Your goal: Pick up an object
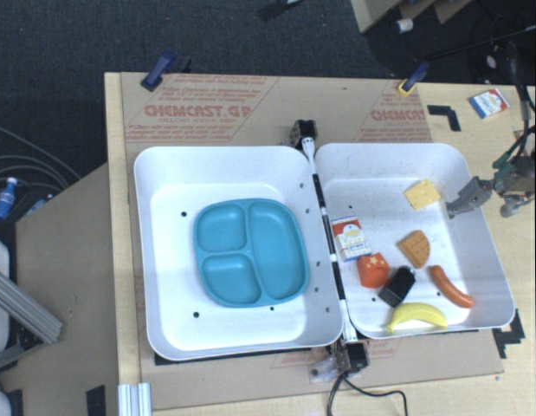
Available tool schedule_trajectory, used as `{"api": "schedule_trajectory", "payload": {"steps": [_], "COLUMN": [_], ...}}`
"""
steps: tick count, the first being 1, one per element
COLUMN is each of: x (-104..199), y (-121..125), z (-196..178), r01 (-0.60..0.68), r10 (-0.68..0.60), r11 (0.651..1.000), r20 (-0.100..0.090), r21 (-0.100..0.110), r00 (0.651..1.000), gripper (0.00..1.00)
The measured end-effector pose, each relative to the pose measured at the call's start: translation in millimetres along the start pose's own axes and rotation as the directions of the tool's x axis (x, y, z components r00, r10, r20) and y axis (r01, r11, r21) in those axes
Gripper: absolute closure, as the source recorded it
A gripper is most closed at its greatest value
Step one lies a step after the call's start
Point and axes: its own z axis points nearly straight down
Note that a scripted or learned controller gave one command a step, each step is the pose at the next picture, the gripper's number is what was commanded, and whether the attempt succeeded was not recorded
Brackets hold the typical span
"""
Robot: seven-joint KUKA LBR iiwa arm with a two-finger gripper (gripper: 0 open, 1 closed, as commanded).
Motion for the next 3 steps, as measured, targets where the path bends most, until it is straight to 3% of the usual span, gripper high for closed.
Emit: {"api": "schedule_trajectory", "payload": {"steps": [1, 2, 3], "x": [-25.8, -24.3, -24.5], "y": [4.3, 72.3, 72.6], "z": [191.4, 193.2, 183.2], "r01": [-0.001, 0.001, 0.001], "r10": [0.001, -0.001, -0.001], "r11": [1.000, 1.000, 1.000], "r20": [-0.002, 0.000, 0.001], "r21": [0.004, 0.000, -0.002], "r00": [1.000, 1.000, 1.000], "gripper": [0.00, 0.00, 1.00]}}
